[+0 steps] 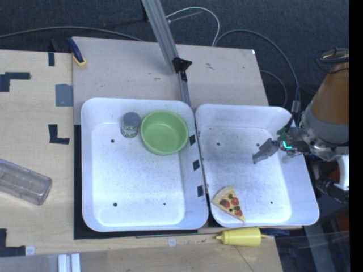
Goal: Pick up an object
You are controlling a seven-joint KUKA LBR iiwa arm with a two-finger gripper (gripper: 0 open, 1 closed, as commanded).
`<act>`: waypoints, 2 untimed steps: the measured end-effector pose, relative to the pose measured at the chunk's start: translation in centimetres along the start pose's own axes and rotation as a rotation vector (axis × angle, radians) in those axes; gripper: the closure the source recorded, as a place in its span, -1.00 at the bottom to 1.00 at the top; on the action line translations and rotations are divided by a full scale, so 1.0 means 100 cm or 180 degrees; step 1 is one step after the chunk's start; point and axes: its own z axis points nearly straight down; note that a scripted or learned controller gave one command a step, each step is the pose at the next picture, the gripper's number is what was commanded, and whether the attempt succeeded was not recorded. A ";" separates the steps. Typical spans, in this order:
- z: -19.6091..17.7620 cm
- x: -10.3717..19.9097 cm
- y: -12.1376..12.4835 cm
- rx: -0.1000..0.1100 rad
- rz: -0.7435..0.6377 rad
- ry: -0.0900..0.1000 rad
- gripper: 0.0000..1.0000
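Observation:
My gripper [277, 152] hangs over the right side of the right bin [295, 208]. It is open with nothing between its fingers. A toy pizza slice [229, 202] lies in that bin's front left corner, well apart from the gripper. In the left bin [96, 208] a green bowl [164, 132] sits at the back, with a small grey can [130, 124] standing just to its left.
A yellow bottle [240, 237] lies on the bench just outside the right bin's front rim. A clear plastic container [22, 183] lies on the far left. A slanted metal pole [163, 30] crosses above the back of the bins.

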 end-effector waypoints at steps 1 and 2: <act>0.043 0.002 0.000 0.0013 0.0001 -0.0001 -1.00; 0.090 0.011 0.000 0.0018 0.0000 0.0004 -1.00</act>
